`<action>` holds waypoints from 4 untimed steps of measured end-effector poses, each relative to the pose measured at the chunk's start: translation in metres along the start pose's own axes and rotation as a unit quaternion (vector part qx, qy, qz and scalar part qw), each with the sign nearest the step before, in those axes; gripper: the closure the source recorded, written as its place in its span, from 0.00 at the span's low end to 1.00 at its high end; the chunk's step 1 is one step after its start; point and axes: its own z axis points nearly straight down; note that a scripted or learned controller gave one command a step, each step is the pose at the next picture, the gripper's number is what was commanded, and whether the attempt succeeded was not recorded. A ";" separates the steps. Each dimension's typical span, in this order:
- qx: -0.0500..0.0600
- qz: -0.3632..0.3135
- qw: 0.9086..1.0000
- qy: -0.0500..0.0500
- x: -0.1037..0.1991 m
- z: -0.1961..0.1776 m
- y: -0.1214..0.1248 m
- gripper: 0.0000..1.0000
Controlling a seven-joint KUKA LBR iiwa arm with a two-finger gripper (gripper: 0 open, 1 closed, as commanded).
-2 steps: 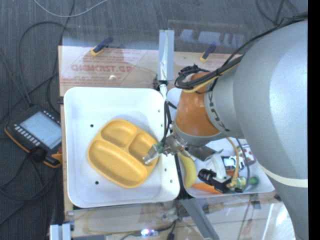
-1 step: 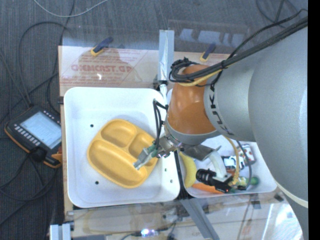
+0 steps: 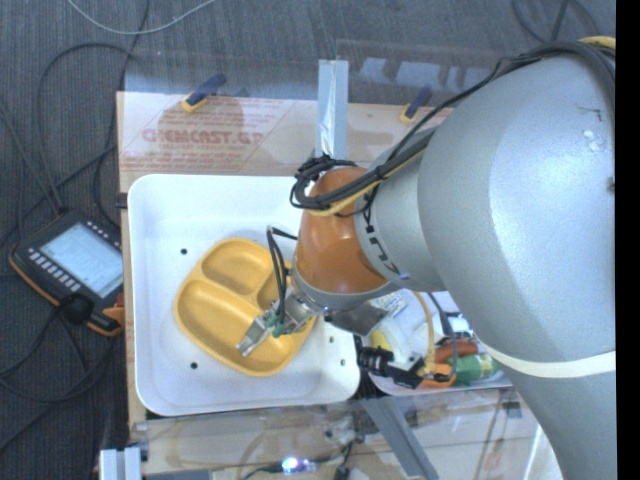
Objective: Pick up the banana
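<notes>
On the right side of the view, the grey arm (image 3: 520, 188) is the biggest thing, a smooth rounded metal body. Its glossy orange band (image 3: 335, 238) hangs above the middle of the bench (image 3: 230, 138), which is a flat pale brown board. On the bench lies the left bin (image 3: 160, 218), white, shallow, with rounded corners and a matte plastic surface. The right bin (image 3: 400, 308) is mostly covered by the arm.

Inside the left bin rests a yellow dish (image 3: 215, 303), oval and shiny, divided in compartments. The gripper (image 3: 255, 336) is low over the right compartment of this dish and points to the lower left. Whether it is wide or narrow I cannot tell, and nothing is seen held in it.

The banana I cannot identify with certainty. In the right bin there is a small heap of clutter (image 3: 450, 358), with green and orange pieces, and beside it a thin yellow curve (image 3: 428, 318), which may be a cable. If the banana is there, it lies to the right of the gripper, under the arm, and its long axis is hidden. In my judgement the gripper would then need to travel across to the other bin.
</notes>
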 end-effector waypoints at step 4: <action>-0.006 -0.163 0.987 -0.010 0.009 -0.019 0.000 1.00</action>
